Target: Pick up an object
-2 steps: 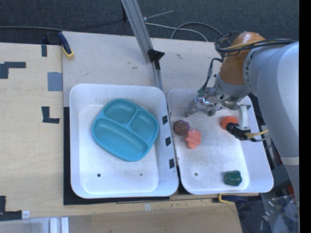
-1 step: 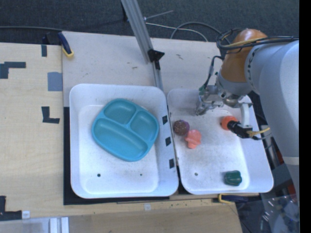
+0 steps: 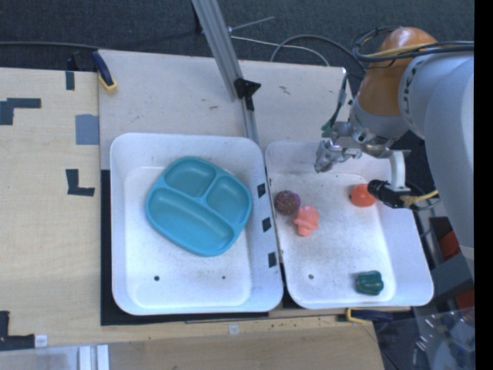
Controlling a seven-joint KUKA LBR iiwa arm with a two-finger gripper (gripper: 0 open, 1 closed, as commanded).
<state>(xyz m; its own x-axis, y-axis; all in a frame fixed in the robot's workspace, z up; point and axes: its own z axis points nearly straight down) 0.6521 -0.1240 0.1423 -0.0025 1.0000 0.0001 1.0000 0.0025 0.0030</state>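
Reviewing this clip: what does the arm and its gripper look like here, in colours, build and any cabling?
The arm is a thick, rounded grey body with a glossy orange band above the wrist. Dark cables loop over that band. The gripper is a small metallic grey assembly with dark detailing, much slimmer than the arm itself.

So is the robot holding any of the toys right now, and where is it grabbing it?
No, nothing is held. The gripper hangs over the back of the right bin, with no toy between its fingers. The orange toy and the others lie loose in the bin.
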